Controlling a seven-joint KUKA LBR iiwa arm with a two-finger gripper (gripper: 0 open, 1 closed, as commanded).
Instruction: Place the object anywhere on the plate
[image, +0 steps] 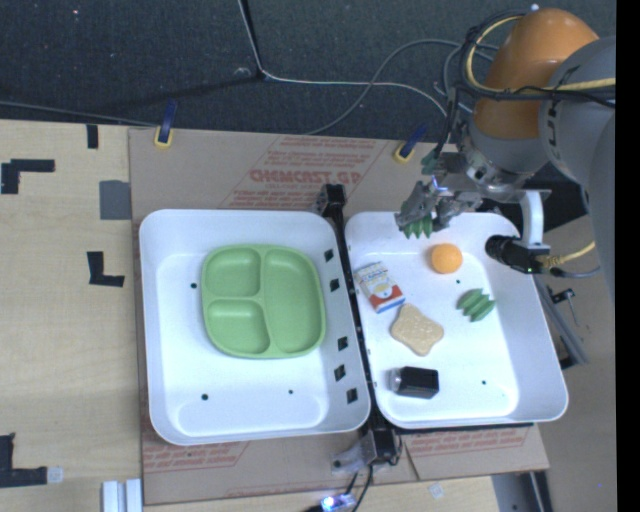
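While the gripper (424, 215) hung over the far edge of the right bin (530, 385), something green showed between its fingertips, and I could not tell whether they gripped it or stood apart. Two white bins sat side by side. One green plate (264, 301) with three compartments lay in the left bin (170, 390). Five loose things lay in the right bin: one orange ball (446, 259), one green pod (476, 304), one small carton (378, 285), one cracker (416, 329) and one black block (414, 381). The pod's long axis ran diagonally, its far end toward the left. All five lay apart from the plate.
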